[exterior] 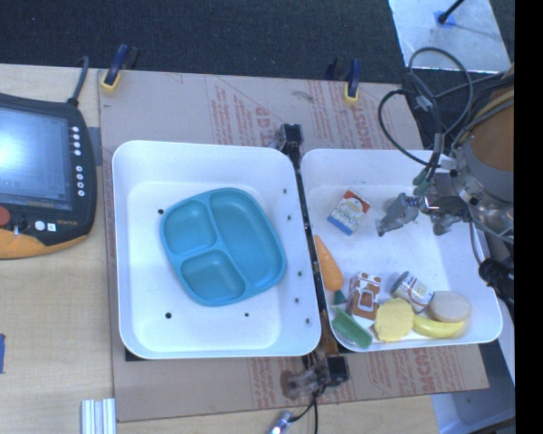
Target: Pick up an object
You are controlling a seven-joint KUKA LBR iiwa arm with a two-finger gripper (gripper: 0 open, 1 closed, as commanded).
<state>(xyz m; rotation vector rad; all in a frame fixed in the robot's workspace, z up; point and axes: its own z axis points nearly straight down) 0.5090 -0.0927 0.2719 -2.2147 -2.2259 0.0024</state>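
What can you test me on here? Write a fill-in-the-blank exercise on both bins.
1. The blue divided plate lies in the ____ bin.
2. The plate has ____ compartments.
3. The carrot lies along the right bin's ____ wall.
4. The pincer hovers over the ____ bin, beside the small carton.

Missing words: left; three; left; right

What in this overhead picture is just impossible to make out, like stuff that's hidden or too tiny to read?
- Gripper: small and dark; whether its fingers are open or shut can't be told.
- Arm: cut off at the camera view's right edge.
- Small carton: its print is too small to read.
- Toy food pile in the right bin: pieces overlap, hiding parts.
- Handheld screen: glare washes out the display.
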